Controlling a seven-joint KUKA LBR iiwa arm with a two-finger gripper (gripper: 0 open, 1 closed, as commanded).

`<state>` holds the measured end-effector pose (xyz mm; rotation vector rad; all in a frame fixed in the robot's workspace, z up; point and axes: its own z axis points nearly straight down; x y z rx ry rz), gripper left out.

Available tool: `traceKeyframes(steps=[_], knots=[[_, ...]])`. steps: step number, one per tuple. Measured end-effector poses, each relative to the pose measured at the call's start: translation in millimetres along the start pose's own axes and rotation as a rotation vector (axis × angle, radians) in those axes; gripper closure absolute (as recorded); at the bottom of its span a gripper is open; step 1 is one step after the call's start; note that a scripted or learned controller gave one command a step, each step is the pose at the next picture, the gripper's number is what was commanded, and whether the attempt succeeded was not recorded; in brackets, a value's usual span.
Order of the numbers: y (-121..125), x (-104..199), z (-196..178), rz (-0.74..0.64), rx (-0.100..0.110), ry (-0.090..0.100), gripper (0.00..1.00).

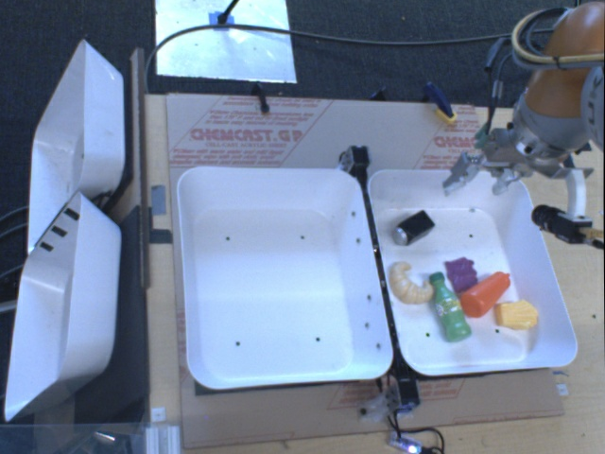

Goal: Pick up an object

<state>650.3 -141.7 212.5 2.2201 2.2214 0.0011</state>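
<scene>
White plastic forms two shallow bins set side by side on your tabletop [236,121], which is covered by a tan sheet printed in red with "CHEMCAST GP"; the same lettering repeats, partly cut off, near the upper right corner.

Your left bin [274,272] shows its bare white floor. Your right bin [558,334] holds six small things. A black can [414,227] lies on its side near the back. In front of it, a cream croissant-shaped toy [409,283] touches a green bottle [450,306] with an orange label whose writing is too small to read. Just right of the bottle sit a purple block [461,273], an orange carrot-like piece [485,293] and a yellow wedge [516,315], close together.

Your gripper [482,176] hangs over the back rim of the right bin, above and to the right of the black can. Its fingers [458,177] are spread apart with nothing between them.

Two more white bins [71,253] lean tilted at the far left. A shiny metal plate [225,26] lies beyond the tabletop.
</scene>
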Motion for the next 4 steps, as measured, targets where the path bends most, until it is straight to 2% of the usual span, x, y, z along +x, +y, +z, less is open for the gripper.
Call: traceKeyframes(steps=[1, 4], knots=[[-17.1, 3.2, 102.2, 0.000, -0.010, -0.002, 0.00], [-16.7, -10.0, 114.8, 0.000, 0.000, 0.000, 0.00]])
